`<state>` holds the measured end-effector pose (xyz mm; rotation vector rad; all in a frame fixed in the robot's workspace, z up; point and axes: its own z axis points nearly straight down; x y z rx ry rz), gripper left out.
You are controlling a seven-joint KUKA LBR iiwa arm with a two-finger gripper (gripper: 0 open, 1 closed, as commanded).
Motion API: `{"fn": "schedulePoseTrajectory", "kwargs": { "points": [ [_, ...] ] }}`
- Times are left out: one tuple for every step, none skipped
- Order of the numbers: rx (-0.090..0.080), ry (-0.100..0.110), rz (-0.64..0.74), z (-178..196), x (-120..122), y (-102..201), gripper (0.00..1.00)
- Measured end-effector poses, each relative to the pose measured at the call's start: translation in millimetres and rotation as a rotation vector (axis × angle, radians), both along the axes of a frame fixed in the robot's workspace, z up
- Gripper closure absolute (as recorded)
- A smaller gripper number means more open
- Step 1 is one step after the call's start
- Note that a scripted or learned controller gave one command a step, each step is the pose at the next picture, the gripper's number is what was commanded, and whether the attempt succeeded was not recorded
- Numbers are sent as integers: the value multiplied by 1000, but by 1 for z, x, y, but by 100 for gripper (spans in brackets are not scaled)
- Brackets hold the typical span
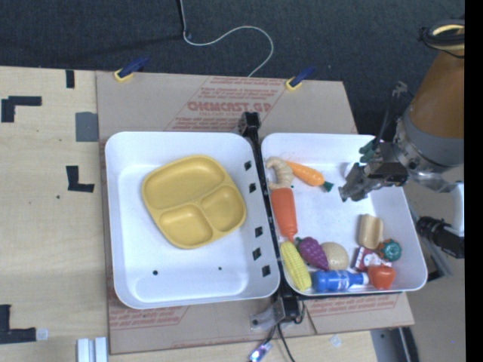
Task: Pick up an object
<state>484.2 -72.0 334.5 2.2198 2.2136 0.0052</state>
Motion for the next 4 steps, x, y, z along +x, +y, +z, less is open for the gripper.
{"fn": "schedulePoseTrajectory", "kwargs": {
  "points": [
    [3,14,9,-66,14,77,100],
    [1,11,-1,-71,-2,22,100],
    [3,14,7,-109,-2,69,100],
    [3,4,7,-42,0,93,100]
  ]
}}
